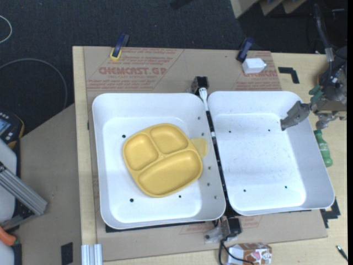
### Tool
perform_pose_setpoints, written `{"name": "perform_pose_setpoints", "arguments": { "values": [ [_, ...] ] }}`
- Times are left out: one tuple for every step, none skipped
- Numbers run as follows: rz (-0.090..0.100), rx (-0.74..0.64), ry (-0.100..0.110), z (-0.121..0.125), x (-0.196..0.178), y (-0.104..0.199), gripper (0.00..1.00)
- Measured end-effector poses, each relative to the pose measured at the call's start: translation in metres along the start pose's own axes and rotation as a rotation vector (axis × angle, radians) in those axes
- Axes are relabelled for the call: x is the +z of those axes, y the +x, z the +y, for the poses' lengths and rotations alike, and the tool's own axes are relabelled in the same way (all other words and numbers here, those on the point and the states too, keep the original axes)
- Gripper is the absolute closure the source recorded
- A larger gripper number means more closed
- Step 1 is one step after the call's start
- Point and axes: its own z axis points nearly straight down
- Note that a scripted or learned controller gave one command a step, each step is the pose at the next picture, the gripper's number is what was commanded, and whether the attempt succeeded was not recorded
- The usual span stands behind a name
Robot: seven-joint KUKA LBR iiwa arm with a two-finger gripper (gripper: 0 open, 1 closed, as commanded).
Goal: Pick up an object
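Observation:
A yellow divided plate (161, 159) with three compartments lies in the left white bin (107, 148), near its middle. A small yellow flat piece (200, 146) sticks out at the plate's right edge. A green elongated object (324, 148) lies along the right wall of the right white bin (259, 197). My gripper (306, 119) hangs over the right bin's far right corner, just above the green object. Its fingers are open, one grey finger (291, 116) pointing down-left, and nothing is between them.
Both bins rest on a cardboard sheet (165, 70) held by blue clamps (118, 46). A small white block (253, 65) sits behind the right bin. A black strip (213, 142) runs between the bins. A small carton (255, 254) lies at the front edge.

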Motion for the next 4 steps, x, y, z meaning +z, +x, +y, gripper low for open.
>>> {"name": "perform_pose_setpoints", "arguments": {
  "values": [
    [0.002, -0.006, -0.005, -0.025, -0.084, 0.068, 0.00],
    [0.003, -0.006, -0.008, -0.024, -0.183, 0.133, 0.00],
    [0.000, 0.001, 0.001, -0.024, -0.188, 0.129, 1.00],
    [0.000, 0.003, 0.019, -0.026, -0.092, 0.147, 1.00]
  ]
}}
